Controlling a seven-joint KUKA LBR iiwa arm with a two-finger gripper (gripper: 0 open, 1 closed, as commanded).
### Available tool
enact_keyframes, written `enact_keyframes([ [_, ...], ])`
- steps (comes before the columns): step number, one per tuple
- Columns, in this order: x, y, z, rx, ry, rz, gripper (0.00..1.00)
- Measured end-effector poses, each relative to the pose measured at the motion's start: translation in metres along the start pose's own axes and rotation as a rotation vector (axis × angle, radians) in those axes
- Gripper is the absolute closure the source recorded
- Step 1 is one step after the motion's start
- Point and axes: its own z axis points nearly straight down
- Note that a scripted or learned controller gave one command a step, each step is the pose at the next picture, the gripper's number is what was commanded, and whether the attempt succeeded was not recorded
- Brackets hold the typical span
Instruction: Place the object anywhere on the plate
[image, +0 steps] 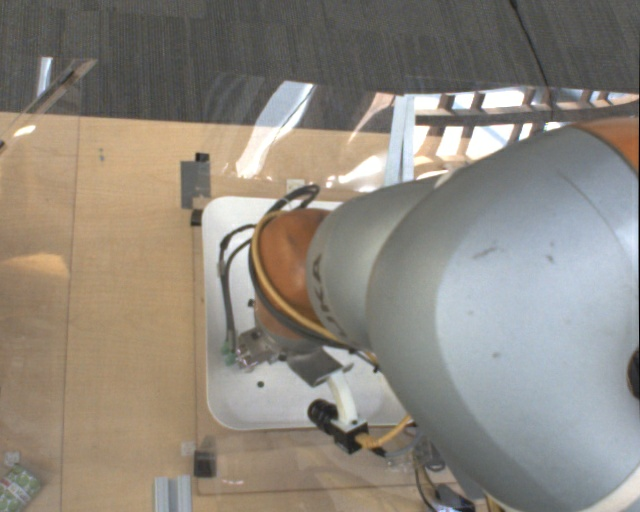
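Note:
My grey arm with its orange band (290, 265) reaches in from the right and hangs low over the left white bin (222, 400), covering most of it. The wrist and its cables block the gripper's fingers from sight. Any plate or object under the arm is hidden by it.
A strip of the left bin's floor shows along its left and front edges. The wooden bench (100, 300) stretches to the left under a clear panel. Small black brackets (196, 182) sit at the bin's corners. A metal frame (500, 120) stands at the back right.

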Motion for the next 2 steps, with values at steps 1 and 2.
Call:
enact_keyframes([
  [1, -0.003, 0.001, 0.0, -0.005, -0.005, 0.003, 0.0],
  [2, -0.029, -0.011, -0.001, 0.001, -0.002, 0.312, 0.0],
])
